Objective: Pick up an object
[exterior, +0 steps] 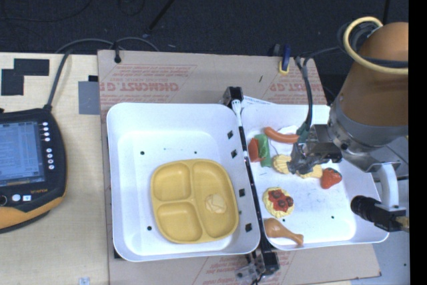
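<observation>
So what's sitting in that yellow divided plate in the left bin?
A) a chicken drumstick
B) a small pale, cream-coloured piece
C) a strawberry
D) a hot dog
B: the yellow divided plate holds a small pale piece in its right-hand compartment, while the strawberry, drumstick and hot dog all lie in the right bin.

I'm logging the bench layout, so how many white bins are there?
2. The left bin holds a yellow divided plate; the right bin holds the toy food, with the gripper over it.
</observation>
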You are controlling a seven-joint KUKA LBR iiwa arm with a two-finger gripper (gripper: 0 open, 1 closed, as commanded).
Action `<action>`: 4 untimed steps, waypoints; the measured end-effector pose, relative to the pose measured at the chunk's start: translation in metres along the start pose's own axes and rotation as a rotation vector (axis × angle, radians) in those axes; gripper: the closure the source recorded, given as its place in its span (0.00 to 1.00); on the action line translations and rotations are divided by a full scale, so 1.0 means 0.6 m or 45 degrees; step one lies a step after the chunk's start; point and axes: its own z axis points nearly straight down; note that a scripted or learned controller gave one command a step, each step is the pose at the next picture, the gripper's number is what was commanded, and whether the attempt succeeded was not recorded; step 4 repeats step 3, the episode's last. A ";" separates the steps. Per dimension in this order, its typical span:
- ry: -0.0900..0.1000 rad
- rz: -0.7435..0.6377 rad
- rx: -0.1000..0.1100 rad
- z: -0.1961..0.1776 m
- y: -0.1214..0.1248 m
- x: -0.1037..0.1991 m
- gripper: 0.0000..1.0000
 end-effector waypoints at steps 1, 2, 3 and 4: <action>-0.003 0.014 0.013 0.212 -0.004 -0.070 1.00; 0.002 -0.006 -0.010 0.109 0.002 0.092 1.00; -0.003 0.008 -0.016 -0.039 0.002 0.068 1.00; -0.003 0.008 -0.016 -0.039 0.002 0.068 1.00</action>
